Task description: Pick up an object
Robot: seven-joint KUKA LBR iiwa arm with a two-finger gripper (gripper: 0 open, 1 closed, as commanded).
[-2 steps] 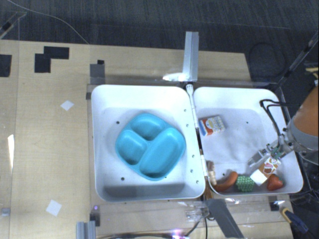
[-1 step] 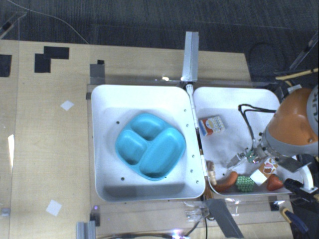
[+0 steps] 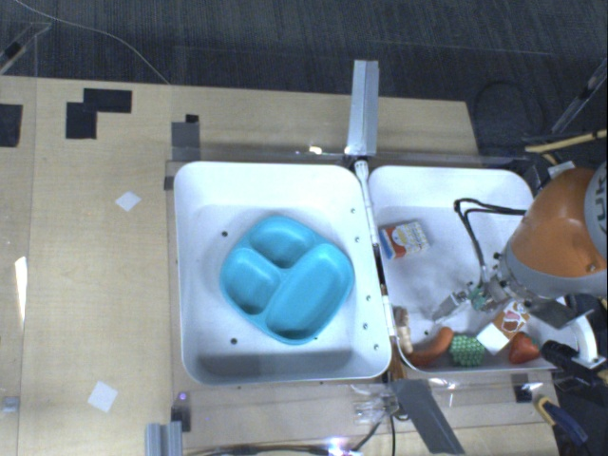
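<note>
Nearest the camera, along the near wall of the right-hand shallow white bin, lies a row of small items: an orange-red sausage-shaped toy at the left, a green knobbly block just beside it, a small white cube next, and a red rounded piece at the right end. A small cylindrical item with a red and white label sits just behind the white cube and red piece. No single item is marked out as the one to pick; all candidates lie in this bin.

The two-finger gripper hangs low over the near-right part of the same bin, just behind the green block and white cube. Its metal tip is small and cluttered in the view; whether the jaws are wide, narrow or closed on anything cannot be told. Nothing is visibly held between them. A black cable loops from the grey arm with its orange band, which enters from the right.

Further back in the right bin, well apart from the gripper, lies a small red and white carton.

The left-hand white bin holds a blue plastic divided plate with three compartments, resting near its middle.
</note>
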